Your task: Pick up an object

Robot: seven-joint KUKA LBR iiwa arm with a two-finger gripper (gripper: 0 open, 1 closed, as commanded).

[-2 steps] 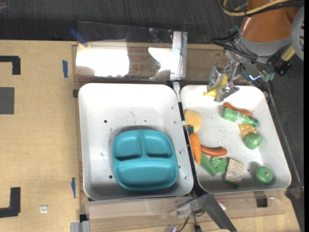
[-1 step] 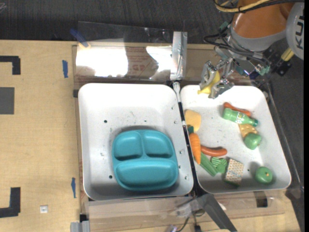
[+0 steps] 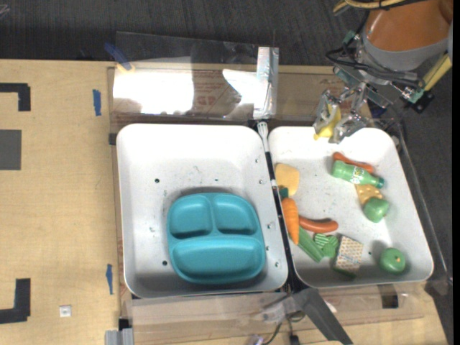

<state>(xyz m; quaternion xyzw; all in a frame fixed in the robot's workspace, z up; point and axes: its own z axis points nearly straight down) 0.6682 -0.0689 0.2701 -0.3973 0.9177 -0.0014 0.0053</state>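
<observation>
Yellow toy sits between the gripper fingers, clear of the right bin's far-left corner, so this looks like the lift step. Next: raise straight, keep squeeze steady.

a small yellow toy hangs between the gripper's fingers, lifted above the far edge of the right bin. it is oblong, tilted, with its lower end toward the bin's far left corner, apart from the toys below.
</observation>
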